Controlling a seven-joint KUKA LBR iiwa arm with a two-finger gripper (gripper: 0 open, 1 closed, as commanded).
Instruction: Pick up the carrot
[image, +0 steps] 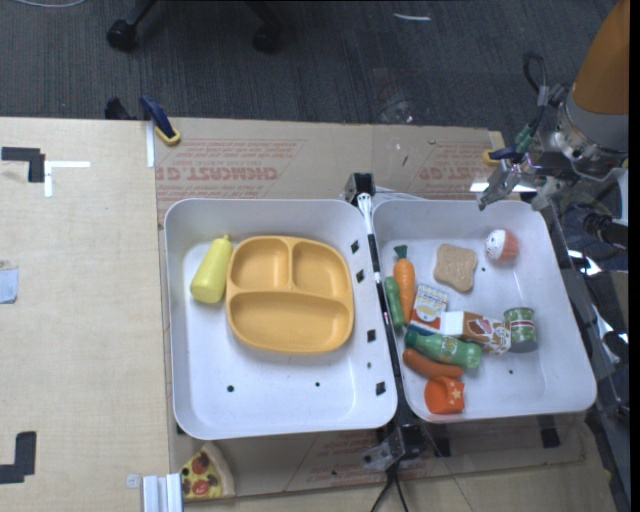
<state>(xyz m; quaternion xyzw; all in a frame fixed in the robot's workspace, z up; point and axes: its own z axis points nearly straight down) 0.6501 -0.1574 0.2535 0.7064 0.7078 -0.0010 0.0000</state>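
Orange carrot (403, 275), green-topped, upright in right bin (560, 330) | wooden table (80, 330); dark carpet | end effector (520, 178) state unclear

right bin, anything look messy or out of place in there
Yes. The carrot is wedged against the right bin's left wall beside a green vegetable, and packets and bottles lie jumbled below it. A toy pizza slice lies outside the bins, below the left bin.
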